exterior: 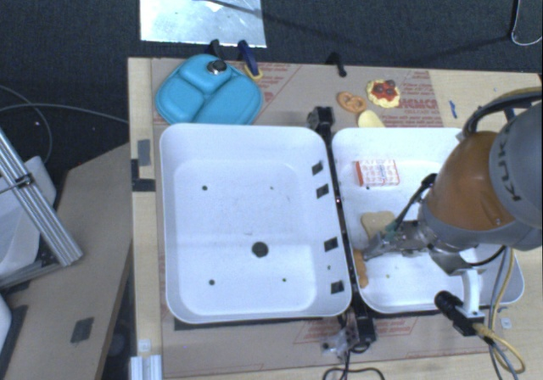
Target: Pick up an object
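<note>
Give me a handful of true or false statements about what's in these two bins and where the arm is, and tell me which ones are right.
1. The arm reaches into the right bin. True.
2. A small dark round thing lies in the left bin. True.
3. The blue sectioned tray sits inside the left bin. False: it rests on the bench behind that bin.
4. The red and white packet lies in the right bin. True.
5. The gripper hovers over the left bin. False: it is low in the right bin, beside a tan piece.
</note>
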### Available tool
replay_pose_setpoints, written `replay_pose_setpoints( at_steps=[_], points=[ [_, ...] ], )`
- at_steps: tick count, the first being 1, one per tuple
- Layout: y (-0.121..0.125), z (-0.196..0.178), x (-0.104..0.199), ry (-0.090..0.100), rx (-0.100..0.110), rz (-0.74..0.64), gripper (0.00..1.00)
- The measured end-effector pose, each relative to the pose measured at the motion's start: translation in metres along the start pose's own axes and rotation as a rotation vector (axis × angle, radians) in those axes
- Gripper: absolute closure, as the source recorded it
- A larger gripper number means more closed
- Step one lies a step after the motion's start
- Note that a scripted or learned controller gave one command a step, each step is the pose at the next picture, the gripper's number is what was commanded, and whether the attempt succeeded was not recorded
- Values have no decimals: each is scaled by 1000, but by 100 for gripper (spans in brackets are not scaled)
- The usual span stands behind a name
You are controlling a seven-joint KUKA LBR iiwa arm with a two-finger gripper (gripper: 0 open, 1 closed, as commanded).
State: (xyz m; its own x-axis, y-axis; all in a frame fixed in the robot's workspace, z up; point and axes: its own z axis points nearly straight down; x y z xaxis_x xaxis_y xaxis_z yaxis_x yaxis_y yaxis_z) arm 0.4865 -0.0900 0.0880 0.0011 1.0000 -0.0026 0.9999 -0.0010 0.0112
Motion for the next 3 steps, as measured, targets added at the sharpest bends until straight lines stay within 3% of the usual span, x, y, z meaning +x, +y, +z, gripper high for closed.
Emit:
replay_pose_setpoints(
  at_steps=[1, 3],
  points=[
    [5, -12, -1, -3, -6, -1, 100],
    [3, 0, 4, -1, 1, 0, 100]
  ],
)
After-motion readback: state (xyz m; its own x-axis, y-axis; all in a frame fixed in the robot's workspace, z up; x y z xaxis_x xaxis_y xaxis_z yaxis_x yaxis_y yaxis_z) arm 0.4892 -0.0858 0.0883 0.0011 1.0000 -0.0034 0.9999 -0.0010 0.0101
